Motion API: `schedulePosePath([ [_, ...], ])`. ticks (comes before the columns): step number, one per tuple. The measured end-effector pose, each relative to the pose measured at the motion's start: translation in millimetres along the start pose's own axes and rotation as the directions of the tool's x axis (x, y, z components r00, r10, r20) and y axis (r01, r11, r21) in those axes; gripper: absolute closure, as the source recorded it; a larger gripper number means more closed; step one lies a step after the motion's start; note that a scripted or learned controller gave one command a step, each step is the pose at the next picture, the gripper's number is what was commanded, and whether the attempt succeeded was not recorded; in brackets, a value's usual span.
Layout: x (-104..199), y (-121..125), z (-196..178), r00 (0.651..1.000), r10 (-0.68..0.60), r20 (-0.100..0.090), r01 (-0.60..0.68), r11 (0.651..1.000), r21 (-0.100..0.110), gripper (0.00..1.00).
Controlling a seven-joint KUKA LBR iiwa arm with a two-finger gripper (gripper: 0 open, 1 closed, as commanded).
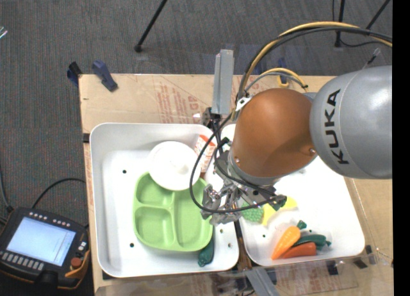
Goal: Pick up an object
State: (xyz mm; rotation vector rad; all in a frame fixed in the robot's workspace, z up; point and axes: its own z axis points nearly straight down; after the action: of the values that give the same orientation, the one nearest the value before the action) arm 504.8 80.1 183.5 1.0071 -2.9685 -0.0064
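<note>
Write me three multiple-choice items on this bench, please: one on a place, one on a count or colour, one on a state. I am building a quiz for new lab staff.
1. Where does the white bowl sit?
A. on the far edge of the green divided tray, in the left bin
B. in the right bin
C. on the floor

2. How many compartments does the green tray show?
A. one
B. three
C. six

3. How does the toy carrot lie?
A. between the gripper's fingers
B. standing in the bowl
C. flat on the floor of the right bin

Answers: 1 A, the bowl overlaps the tray's far rim. 2 B, ridges split it into three wells. 3 C, it lies apart from the gripper.
</note>
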Motion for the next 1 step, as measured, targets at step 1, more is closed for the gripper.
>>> schedulePosePath([
  [1,-34.7,-75.5,-68.0,0.976,-0.216,0.005,0.216,0.976,0.003,1.0],
])
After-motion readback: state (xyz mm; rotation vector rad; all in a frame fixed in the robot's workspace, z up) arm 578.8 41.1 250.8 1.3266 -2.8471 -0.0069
